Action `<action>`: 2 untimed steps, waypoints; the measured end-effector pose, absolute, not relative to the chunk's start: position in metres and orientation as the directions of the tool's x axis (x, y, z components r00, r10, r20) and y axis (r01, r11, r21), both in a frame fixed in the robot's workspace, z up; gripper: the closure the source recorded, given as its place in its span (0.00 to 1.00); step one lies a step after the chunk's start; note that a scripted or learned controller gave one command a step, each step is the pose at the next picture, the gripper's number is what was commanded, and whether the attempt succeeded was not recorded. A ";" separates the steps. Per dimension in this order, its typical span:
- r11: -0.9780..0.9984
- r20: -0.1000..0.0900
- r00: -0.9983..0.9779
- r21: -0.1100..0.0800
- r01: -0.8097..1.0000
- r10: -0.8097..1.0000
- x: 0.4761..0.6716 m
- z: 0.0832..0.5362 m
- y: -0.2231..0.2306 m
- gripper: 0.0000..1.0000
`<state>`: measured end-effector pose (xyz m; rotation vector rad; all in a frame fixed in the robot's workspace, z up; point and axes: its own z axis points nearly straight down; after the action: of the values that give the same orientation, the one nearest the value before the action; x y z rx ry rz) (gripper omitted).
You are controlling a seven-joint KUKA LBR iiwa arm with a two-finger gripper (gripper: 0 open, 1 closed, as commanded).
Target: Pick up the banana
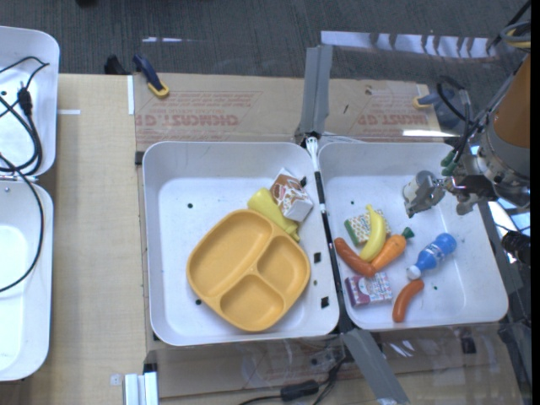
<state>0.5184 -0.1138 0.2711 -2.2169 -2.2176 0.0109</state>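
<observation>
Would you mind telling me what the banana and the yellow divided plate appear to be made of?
The banana looks like moulded plastic toy food: evenly yellow, smooth, with a slight sheen. The yellow divided plate also looks like plastic, matte to satin, with one uniform colour and softly rounded moulded compartments. Neither can be confirmed by sight alone.

glossy plastic banana (375,233), smooth matt yellow tray (248,269)

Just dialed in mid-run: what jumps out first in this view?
The big yellow tray in the left bin. Then the right bin's toy food pile: the banana lies on a carrot and sausage, with the gripper hovering just up-right of it.
</observation>
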 end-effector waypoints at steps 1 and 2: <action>0.050 0.002 -0.050 -0.010 0.999 0.999 0.533 0.140 -0.101 0.00; 0.100 0.001 -0.100 -0.001 0.995 0.995 0.567 0.093 -0.098 0.00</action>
<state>0.5673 -0.0982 0.0926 -2.1070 -2.3288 0.0005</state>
